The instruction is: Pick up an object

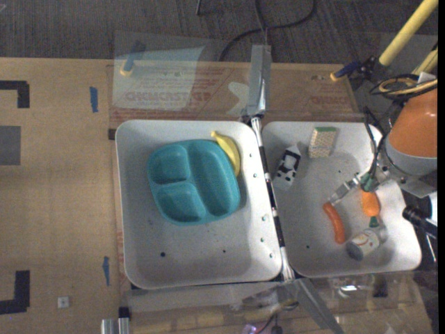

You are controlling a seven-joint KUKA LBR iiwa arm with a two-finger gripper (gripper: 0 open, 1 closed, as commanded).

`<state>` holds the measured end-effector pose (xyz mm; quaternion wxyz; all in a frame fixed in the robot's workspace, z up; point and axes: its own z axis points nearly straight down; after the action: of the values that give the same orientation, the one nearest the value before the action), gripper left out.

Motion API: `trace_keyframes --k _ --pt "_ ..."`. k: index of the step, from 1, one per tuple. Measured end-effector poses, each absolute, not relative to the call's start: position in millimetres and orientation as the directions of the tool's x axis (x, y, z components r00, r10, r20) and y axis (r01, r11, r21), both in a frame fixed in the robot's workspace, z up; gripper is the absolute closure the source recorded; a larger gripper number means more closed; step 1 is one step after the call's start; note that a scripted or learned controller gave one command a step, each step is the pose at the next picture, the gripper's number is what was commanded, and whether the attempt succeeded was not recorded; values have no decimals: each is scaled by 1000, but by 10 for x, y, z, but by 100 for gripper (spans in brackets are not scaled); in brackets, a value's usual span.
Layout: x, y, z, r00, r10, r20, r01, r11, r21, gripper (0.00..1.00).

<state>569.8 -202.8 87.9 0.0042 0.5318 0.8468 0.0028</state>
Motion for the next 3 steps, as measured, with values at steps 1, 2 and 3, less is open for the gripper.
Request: trace_keyframes --k 1,2,3 --pt "5711 -2072 1003 -428 904 -12 904 428 15 100" --pt "5608 -2019 1517 -683 731 -6 731 683 4 100" --pt "5514 -2209 889 -638 770 -8 770 638 7 100"
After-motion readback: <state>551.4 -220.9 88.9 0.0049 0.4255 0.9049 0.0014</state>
